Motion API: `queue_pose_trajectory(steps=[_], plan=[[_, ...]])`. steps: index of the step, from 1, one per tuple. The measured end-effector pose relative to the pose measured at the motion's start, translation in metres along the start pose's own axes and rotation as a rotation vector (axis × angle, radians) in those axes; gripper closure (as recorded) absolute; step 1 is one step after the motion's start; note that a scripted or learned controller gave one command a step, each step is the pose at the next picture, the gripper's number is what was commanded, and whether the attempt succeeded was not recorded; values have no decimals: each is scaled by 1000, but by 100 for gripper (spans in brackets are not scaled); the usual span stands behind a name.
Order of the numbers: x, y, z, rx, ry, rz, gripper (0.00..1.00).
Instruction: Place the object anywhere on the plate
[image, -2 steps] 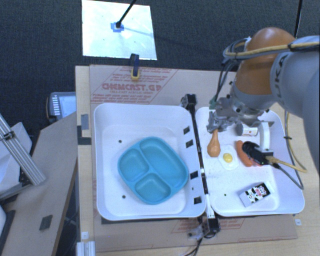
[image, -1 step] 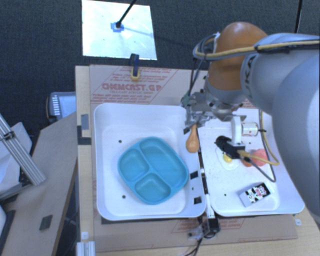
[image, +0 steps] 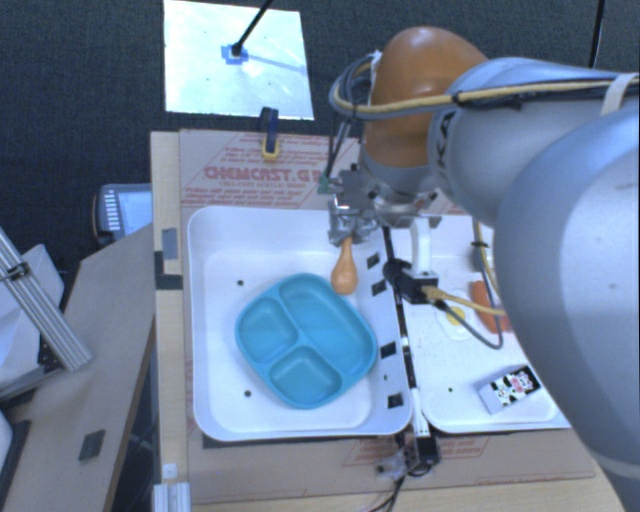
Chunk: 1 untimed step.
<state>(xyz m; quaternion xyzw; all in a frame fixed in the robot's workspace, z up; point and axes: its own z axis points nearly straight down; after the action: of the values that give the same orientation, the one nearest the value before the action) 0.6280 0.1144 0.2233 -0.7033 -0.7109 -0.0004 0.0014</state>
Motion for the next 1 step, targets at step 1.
queue_pose_trajectory(steps=[1], plan=[[49, 23, -9, -1, -1, 1, 100]])
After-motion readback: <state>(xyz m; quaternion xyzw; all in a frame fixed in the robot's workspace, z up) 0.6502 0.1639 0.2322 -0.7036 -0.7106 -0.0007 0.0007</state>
